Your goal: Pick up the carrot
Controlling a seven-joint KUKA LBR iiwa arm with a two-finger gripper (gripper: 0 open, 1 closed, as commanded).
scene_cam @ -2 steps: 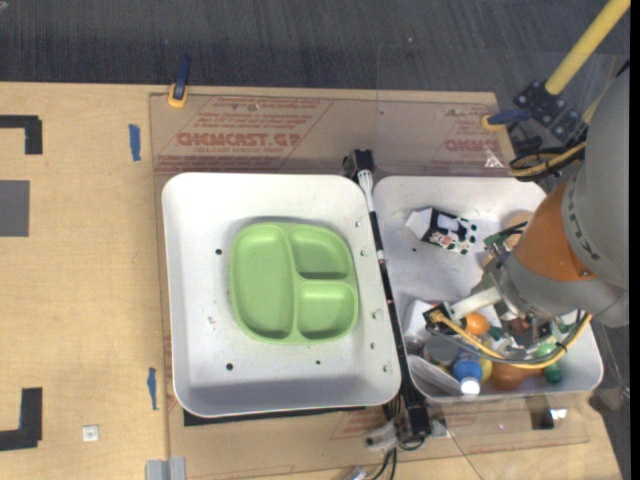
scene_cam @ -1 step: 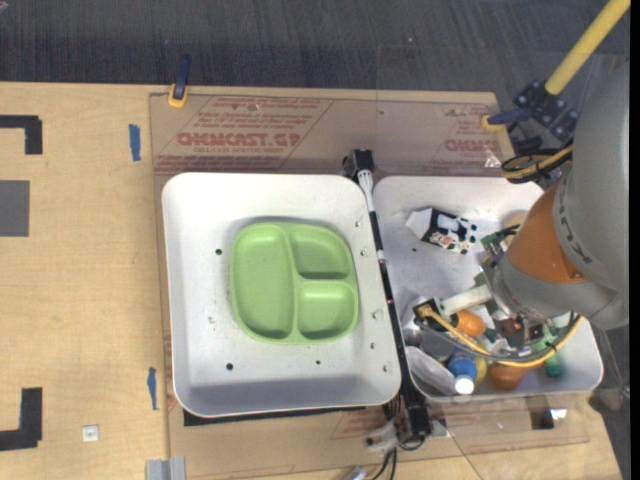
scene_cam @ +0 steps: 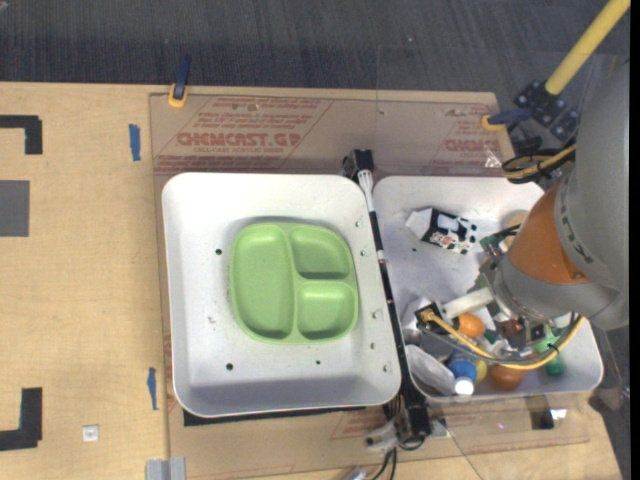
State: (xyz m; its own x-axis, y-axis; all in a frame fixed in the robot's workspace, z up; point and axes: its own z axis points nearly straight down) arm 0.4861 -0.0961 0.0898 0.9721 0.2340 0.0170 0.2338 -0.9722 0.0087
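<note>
Near the front of the right bin, an orange piece that appears to be the carrot lies among a heap of small objects, partly under the wrist of the arm. A second rounded orange object sits just to its right and nearer, against the bin's near wall; which of the two is the carrot cannot be settled from this view.

The gripper hangs low over the same heap, just right of the first orange piece. Whether it is wide, narrow or holding anything cannot be told, as the wrist and cables cover it.

A yellow cable loops through the clutter beside the orange piece. A white bottle with a blue cap lies at the near edge, and a small green object rests at the near right. A black-and-white packet lies apart at the far side of that bin.

The arm's orange band sits above the heap, with the grey body rising toward the right.

The left bin holds a light green divided plate at its centre. Both bins rest on a wooden bench with a brown cardboard sheet beneath them.
</note>
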